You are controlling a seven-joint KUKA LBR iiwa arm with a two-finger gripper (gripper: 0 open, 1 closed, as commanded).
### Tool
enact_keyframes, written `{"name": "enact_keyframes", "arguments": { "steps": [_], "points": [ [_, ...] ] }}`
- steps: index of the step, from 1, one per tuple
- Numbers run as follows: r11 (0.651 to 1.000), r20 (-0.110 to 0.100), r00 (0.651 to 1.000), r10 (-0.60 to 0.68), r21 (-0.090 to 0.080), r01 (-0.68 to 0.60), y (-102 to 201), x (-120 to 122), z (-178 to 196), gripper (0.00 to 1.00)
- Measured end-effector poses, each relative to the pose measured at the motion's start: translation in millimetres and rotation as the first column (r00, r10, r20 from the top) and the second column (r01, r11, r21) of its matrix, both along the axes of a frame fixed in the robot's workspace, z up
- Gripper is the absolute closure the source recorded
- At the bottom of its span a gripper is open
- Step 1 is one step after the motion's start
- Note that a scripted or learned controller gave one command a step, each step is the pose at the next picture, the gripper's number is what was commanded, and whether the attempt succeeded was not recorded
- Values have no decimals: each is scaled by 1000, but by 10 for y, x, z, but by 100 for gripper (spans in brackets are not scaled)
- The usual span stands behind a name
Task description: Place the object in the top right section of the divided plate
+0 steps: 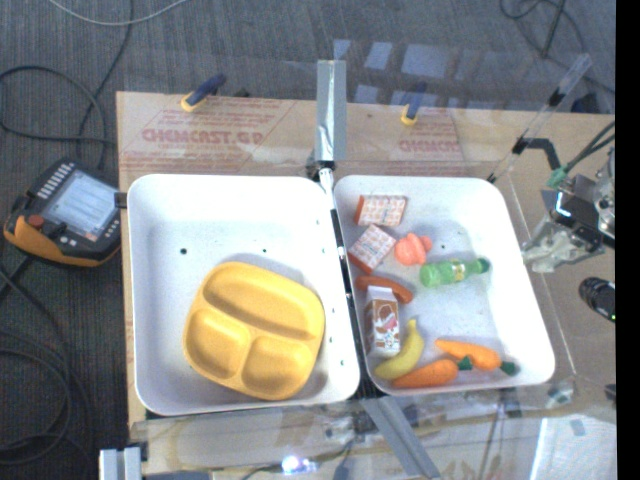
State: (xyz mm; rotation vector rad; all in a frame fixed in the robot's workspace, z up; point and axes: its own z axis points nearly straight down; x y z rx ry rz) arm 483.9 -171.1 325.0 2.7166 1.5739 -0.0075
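At the near rim of the right bin (505, 303) the toys crowd together: a yellow banana (400, 356), an orange carrot (425, 373) touching its tip, and a second carrot (478, 355) just beside them toward the right corner. A small carton (384, 325) lies lengthwise along the divider side, touching the banana. In the left bin (160, 268) the yellow divided plate (255, 330) sits in the near right part, turned at a slant, its edge close to the wall shared by the two bins; bare white floor lies to its left and beyond it. The plate is glossy and rounded, with one long section along its far side and two smaller ones nearer. Farther back in the right bin are a green bottle (452, 270) lying on its side, an orange-pink toy (410, 249), and two printed boxes (371, 246) (382, 210) by the divider, with open floor along the right wall. The gripper (556, 240) hangs outside the right bin, past its right rim and well apart from every toy; whether it is released or clenched cannot be told, and nothing shows in its grasp. Beyond lie the bench board (230, 133) and a pendant (70, 213) on the floor at left.
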Motion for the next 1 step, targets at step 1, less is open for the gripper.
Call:
{"name": "enact_keyframes", "arguments": {
  "steps": [1],
  "points": [
    [925, 11, 925, 379, -2, -379, -237, 29, -2338, 100]
  ]
}}
